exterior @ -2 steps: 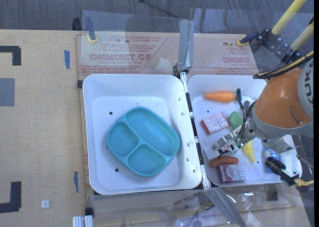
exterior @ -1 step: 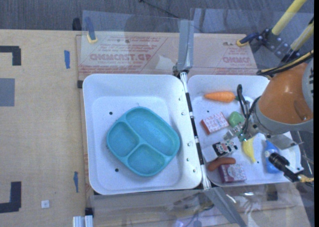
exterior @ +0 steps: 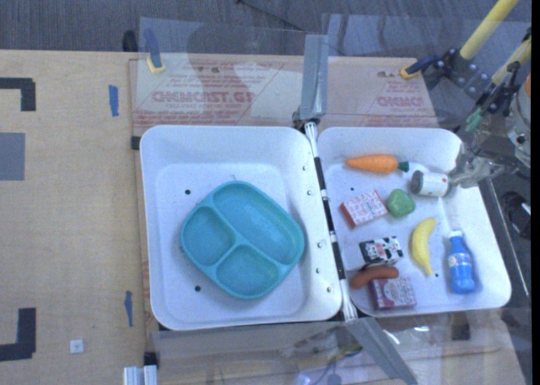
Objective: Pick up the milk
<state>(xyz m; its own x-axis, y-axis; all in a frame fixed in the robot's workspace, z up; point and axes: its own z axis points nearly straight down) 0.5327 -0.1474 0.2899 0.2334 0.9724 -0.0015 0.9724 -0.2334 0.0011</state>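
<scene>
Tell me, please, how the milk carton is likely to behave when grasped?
The milk carton looks boxy and flat-faced, so it probably won't roll. It seems a small toy, so likely light. The sausage lies close beside it and may get nudged.

- The robot arm (exterior: 498, 134) is cut off by the right edge, so most of its body lies out of frame.
- The gripper (exterior: 467, 174) is too blurred and small to tell how it stands.
- The yellow pole (exterior: 499, 10) runs out at the top right corner.
- Print on the small red carton (exterior: 363, 208) is too small to read.
</scene>
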